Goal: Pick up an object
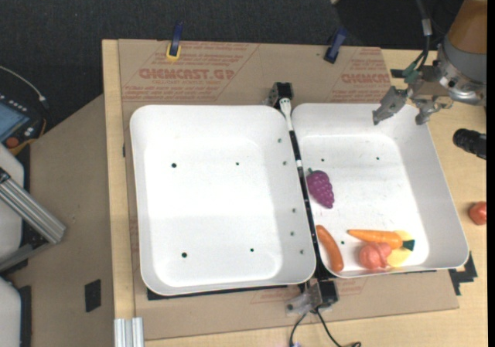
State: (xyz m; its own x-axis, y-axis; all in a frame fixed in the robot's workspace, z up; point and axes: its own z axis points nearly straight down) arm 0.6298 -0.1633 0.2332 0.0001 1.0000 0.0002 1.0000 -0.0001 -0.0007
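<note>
In the right bin (418, 160) a purple bunch of grapes (320, 188) lies by the left wall. Along the near edge rest a reddish-orange sausage-shaped piece (330, 248), an orange carrot (377, 236), a pink lumpy piece (373, 256) and a small yellow piece (397, 257) beside it. My gripper (403, 111) hangs over the far right corner of this bin, well above and behind the objects. Its two fingers are spread apart with nothing between them.
The left bin (155, 183) lies next to it, white with a few dark dots. A black clip (281, 95) sits at the far joint between the bins. An orange-red object (478, 213) lies on the bench, right of the right bin.
</note>
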